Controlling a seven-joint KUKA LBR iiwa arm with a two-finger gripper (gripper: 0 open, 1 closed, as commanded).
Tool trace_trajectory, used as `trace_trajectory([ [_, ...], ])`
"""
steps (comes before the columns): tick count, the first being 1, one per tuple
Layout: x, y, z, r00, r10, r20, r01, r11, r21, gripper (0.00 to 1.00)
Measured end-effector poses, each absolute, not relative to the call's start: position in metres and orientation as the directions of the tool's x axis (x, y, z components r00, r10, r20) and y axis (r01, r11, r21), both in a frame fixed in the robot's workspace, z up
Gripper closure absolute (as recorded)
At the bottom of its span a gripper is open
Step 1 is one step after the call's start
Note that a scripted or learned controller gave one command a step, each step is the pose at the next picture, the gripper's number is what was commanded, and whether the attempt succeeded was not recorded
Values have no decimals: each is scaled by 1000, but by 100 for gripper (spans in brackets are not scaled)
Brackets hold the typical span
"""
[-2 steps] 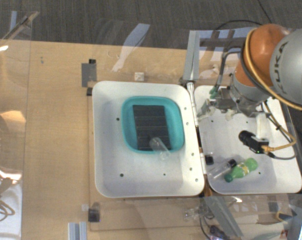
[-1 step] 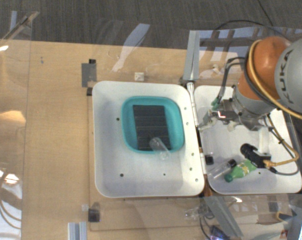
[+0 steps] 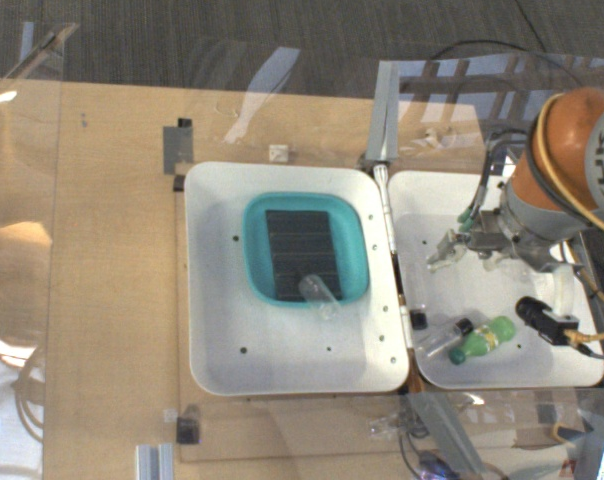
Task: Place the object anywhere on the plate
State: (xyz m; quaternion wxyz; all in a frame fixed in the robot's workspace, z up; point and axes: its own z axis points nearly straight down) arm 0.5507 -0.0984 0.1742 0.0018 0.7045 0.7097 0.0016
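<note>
A teal plate (image 3: 354, 238) with a dark ribbed middle lies in the left bin (image 3: 212, 298). A small clear tube-like object (image 3: 319, 290) rests on the plate's front rim, one end poking past it toward the bin floor. My gripper (image 3: 450, 251) hovers over the upper left part of the right bin (image 3: 422, 218), well to the right of the plate, and I see nothing held in it. A green bottle-shaped object (image 3: 487, 337) with a dark cap end lies near the right bin's front, below the gripper.
A clear piece (image 3: 437, 346) lies just left of the green object. A small black bit (image 3: 418, 320) sits at the divider between the bins. The arm's orange band (image 3: 572, 148) looms over the right bin's far right side.
</note>
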Motion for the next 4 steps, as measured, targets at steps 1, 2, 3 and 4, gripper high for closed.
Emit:
trace_trajectory([
  [1, 553, -97, 186, -10, 1000, 0, 1000, 10, 11, 100],
  [2, 502, -3, 211, -199, 980, 0, 980, 199, 5, 100],
  [3, 502, -3, 211, -198, 980, 0, 980, 198, 5, 0],
  [4, 588, -24, 250, -287, 958, -2, 958, 287, 7, 0],
])
